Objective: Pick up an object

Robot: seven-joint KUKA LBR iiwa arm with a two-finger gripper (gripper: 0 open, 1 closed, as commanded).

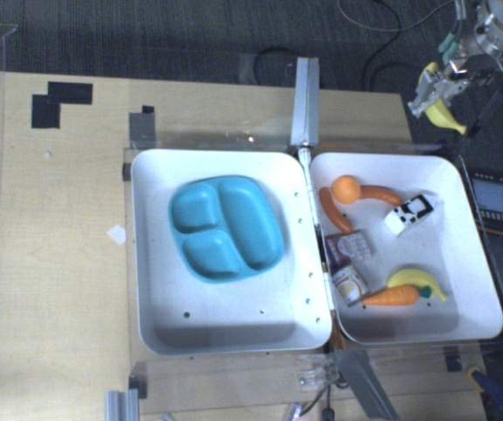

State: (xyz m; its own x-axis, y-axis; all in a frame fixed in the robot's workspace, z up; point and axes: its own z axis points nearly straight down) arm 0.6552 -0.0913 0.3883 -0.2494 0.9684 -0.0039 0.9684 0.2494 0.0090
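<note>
High above the bench, past the far right corner of the right bin (471,235), my gripper (436,93) is shut on a yellow banana (449,118). The banana's lower end sticks out below the fingers toward the right. In the right bin lie an orange ball (346,189), an orange sausage shape (335,211), a white and black block (409,213), a purple packet (350,248), a small jar (348,284), a carrot (390,297) and a second yellow banana (416,280).
The left bin (155,305) holds a blue divided plate (227,227). A metal post (306,103) stands behind the seam between the bins. Cables (383,16) trail across the dark floor at the back.
</note>
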